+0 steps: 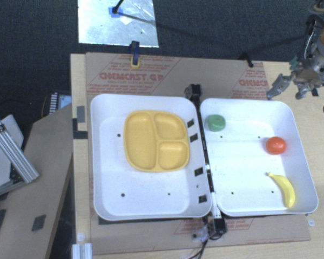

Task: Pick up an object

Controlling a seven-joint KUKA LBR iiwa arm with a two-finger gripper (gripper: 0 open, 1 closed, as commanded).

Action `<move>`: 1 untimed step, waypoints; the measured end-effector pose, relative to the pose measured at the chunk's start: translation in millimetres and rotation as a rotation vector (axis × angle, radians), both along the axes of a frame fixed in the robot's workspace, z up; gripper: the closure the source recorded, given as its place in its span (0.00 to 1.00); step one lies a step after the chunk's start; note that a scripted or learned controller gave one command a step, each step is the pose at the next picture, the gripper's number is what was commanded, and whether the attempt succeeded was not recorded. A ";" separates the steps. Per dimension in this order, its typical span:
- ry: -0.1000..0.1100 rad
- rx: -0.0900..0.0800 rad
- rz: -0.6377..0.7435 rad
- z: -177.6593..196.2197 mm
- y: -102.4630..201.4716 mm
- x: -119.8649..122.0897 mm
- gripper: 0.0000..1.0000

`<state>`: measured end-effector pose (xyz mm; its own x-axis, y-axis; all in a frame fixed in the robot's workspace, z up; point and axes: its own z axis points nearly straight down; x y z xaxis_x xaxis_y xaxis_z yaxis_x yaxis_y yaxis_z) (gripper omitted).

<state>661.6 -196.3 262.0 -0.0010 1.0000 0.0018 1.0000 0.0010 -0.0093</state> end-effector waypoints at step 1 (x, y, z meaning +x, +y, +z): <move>-0.012 -0.003 0.003 7.8 0.7 2.1 0.00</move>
<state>663.7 -195.6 269.9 -0.0038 1.0000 -0.0010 1.0000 0.0038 0.0023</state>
